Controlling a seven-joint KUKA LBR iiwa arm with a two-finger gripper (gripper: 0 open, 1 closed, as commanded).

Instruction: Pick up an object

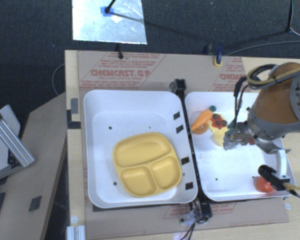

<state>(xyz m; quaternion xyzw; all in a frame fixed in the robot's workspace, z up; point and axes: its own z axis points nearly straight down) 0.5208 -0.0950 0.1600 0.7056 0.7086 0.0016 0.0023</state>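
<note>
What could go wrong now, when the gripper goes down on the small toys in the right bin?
The orange carrot-shaped toy, a red piece and a pale yellow piece lie bunched together, so the gripper may pinch two at once or push them apart. They lie near the right bin wall beside the left bin, so a nudged toy could wedge there. The yellow divided tray seems safe.

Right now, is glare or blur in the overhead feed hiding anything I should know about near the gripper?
Camera view: the shiny foil sheet above the bench glares bright, away from the work; the white right bin is evenly lit, soft shadows only. The small food toys are coarse, slightly blurred. The gripper is dark and smeared, its outline unclear. The yellow divided tray reads cleanly.
</note>
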